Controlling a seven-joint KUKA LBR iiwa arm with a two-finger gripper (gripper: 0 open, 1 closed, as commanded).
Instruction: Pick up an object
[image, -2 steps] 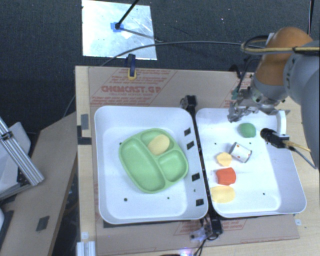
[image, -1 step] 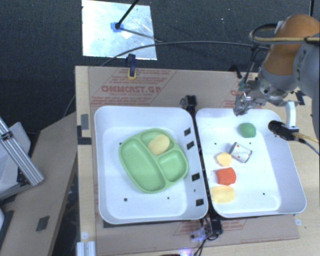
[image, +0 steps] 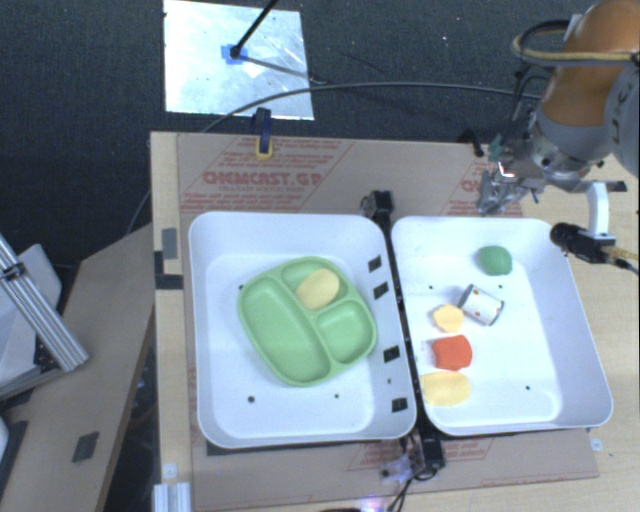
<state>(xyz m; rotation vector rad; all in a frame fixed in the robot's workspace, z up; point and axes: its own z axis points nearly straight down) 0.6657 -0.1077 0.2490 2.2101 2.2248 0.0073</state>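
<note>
Left bin (image: 215, 330): green tray (image: 290, 345) holding lemon (image: 319, 288)

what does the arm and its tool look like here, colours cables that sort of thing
The arm shows a rounded orange band over a grey wrist housing, with a thin dark cable looped around it near the top. Below it, the tool is a small metallic grey assembly with a bright glint on it. Its fine detail is too small to make out.
</note>
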